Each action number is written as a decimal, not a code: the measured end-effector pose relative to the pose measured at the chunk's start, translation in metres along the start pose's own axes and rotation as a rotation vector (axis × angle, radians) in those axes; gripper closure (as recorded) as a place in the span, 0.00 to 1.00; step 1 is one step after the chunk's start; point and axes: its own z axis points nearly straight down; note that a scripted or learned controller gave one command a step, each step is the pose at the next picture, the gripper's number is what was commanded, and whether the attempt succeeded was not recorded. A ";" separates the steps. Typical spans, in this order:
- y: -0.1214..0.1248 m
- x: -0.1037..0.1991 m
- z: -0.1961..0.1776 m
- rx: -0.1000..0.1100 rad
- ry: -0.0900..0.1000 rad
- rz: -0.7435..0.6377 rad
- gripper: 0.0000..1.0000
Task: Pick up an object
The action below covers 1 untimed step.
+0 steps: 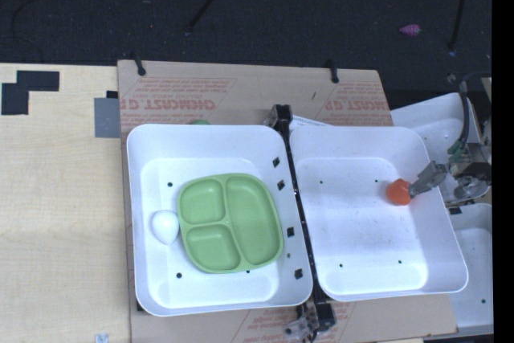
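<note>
A small orange-red object (397, 192) lies in the right white bin (361, 269), close to its right wall. My gripper (421, 183) reaches in over that wall from the right, and its tip sits right against the object's right side. Whether the object is held cannot be told from here. In the left white bin (152, 149) a green divided plate (229, 222) lies flat, with a white egg-shaped object (165, 226) beside its left edge.
Both bins rest on a cardboard sheet (241, 96) atop a pale wooden bench (56, 205). A black divider bar (293, 205) runs between the bins. White material and cables (466, 132) crowd the right side around the arm.
</note>
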 end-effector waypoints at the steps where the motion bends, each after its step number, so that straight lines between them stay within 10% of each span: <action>1: 0.002 0.000 -0.006 -0.012 -0.003 -0.003 0.00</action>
